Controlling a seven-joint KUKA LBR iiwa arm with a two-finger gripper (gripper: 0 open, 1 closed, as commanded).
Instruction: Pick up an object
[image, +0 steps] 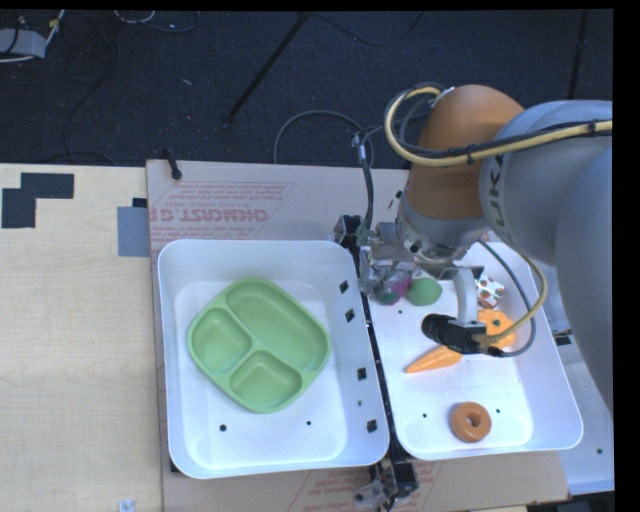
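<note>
Low at the right bin's (560, 400) back-left corner, claw (392, 285) against purple object (397, 291), opening impossible to tell.

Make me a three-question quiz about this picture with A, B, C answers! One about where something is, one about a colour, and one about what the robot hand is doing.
1. Where is the green plate?
A. Left bin
B. Right bin
C. On the floor

2. What colour is the doughnut?
A. Blue
B. Orange-brown
C. White

3. The gripper is:
A. Over the plate
B. Low at the right bin's far left corner
C. Outside both bins

Answers:
1 A, it lies in the left bin.
2 B, it looks orange-brown.
3 B, it sits beside a green ball.
</note>
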